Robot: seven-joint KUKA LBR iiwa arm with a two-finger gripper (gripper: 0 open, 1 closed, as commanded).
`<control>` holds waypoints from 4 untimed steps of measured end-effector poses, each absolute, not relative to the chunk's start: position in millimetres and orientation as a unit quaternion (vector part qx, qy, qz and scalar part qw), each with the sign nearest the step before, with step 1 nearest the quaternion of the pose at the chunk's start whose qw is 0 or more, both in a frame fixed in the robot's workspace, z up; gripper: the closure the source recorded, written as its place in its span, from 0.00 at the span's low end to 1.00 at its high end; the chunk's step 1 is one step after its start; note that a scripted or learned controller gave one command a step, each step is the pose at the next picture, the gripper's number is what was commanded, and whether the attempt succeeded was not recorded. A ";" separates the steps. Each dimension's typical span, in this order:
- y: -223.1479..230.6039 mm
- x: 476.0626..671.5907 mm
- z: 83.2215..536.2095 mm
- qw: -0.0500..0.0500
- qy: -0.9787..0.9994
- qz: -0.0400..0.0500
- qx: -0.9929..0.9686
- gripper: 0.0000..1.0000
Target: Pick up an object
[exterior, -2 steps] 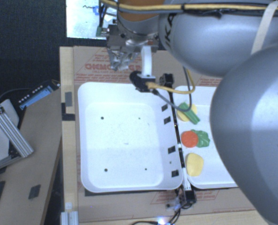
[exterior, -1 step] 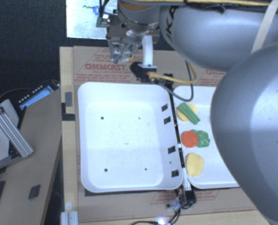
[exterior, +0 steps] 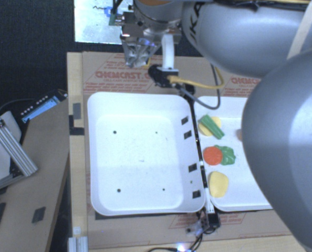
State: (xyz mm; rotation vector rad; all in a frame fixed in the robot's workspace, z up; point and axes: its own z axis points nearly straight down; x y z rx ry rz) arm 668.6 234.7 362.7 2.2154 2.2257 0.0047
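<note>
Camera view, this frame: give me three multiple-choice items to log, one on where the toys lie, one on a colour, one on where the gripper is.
1. Where do the toy items lie?
A. Left bin
B. Right bin
C. On the cardboard

2. What colour is the item nearest the right bin's front rim?
A. Yellow
B. Blue
C. Black

3. Where is the gripper?
A. Down among the toys
B. Pressed on the left bin's floor
C. Raised beyond the bins' far edge

Key: 1 B, all three sit in the right bin. 2 A, the yellow piece lies below the red and green piece. 3 C, the gripper hangs past the left bin.
</note>
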 end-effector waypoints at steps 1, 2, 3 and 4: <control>223.2 668.7 387.8 0.001 0.708 0.002 0.707 1.00; 235.2 621.3 309.6 -0.003 0.709 -0.004 0.705 1.00; 234.7 629.4 325.2 0.000 0.708 0.001 0.706 1.00; 146.7 670.7 317.3 0.002 0.705 0.000 0.709 1.00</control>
